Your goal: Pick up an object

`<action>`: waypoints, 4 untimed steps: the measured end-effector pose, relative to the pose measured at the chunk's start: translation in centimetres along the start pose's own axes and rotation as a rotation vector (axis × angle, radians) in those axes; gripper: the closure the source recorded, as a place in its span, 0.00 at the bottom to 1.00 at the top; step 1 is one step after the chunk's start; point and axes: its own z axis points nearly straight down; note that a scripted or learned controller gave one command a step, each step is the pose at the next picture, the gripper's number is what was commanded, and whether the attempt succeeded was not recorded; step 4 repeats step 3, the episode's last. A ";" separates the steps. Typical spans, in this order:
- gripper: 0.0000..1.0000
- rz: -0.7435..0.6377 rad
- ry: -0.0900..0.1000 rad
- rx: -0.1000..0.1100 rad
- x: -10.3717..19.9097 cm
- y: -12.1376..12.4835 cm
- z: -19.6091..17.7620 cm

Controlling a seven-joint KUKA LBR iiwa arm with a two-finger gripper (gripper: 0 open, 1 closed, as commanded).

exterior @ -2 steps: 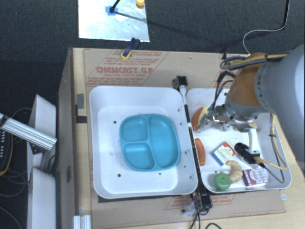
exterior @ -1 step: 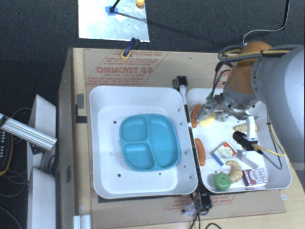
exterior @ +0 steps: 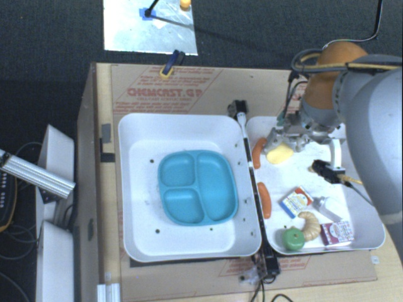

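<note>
Sitting closest to the lens, at the six o'clock edge of the right bin, a green round thing is resting against a beige curled piece, with a dark red packet just beside that piece at its four o'clock. Toward twelve o'clock from them, a small red-and-white box and a grey tube are lying near each other. Two orange sausages are lining the bin's nine o'clock wall, the far one near a pale yellow lump.

The gripper is hanging directly over that lump at the bin's eleven o'clock corner, low enough to be touching it or nearly so. Whether it is open or closed cannot be told from this slant, and no lift is showing, so the lump is apparently sitting on the bin floor.

Judging by this, the arm is working through the descent-and-grasp step, with the yellow lump as the likely target. Next it is needing a firm close on the lump and a straight rise, keeping clear of the neighbouring sausage. In the left bin a blue divided plate is lying well apart.
</note>
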 end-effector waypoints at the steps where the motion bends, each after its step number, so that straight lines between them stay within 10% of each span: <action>1: 0.00 0.004 -0.012 0.001 1.2 -0.1 -0.1; 2: 1.00 0.000 -0.004 -0.030 1.9 0.6 -1.7; 3: 0.00 -0.001 -0.005 -0.030 1.9 0.6 -1.6; 4: 0.00 -0.001 -0.005 -0.030 1.9 0.6 -1.6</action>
